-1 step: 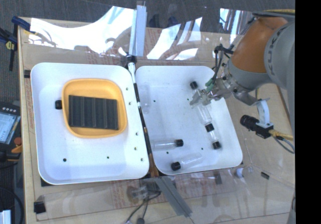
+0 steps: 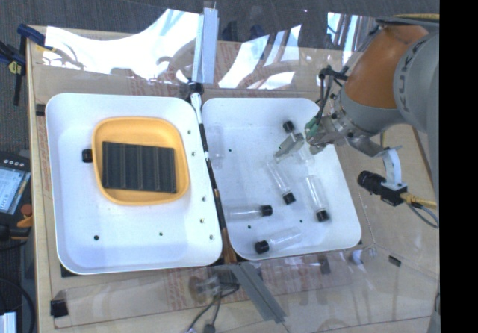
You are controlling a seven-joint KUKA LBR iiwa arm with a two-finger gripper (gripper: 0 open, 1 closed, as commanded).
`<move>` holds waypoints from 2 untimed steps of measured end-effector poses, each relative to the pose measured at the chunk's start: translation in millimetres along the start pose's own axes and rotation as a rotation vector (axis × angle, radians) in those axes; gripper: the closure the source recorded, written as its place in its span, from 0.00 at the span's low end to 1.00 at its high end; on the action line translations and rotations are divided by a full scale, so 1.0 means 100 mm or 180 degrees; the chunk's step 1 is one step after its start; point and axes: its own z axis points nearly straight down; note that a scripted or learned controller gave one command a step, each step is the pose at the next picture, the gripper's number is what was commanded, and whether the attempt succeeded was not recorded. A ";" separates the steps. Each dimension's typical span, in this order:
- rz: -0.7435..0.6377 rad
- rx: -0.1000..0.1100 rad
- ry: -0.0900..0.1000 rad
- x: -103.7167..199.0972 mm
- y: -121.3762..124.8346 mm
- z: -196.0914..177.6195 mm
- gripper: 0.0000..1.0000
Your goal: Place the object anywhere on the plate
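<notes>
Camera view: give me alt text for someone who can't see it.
The gripper hovers over the right bin, among clear vials with black caps. In the left bin, a yellow plate holds a dark ridged insert.

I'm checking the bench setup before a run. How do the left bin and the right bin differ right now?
The left bin holds a yellow plate with a dark ribbed insert; the right bin holds several clear vials with black caps, scattered at different angles. The gripper hangs over the right bin, not the left bin. Both are shallow, white and sit side by side.
</notes>
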 end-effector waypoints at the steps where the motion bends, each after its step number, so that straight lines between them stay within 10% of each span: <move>1: -0.1334 -0.0007 -0.0013 0.33 0.37 0.02 0.00; 2: -0.2457 -0.0005 -0.0013 0.69 0.62 -0.16 0.00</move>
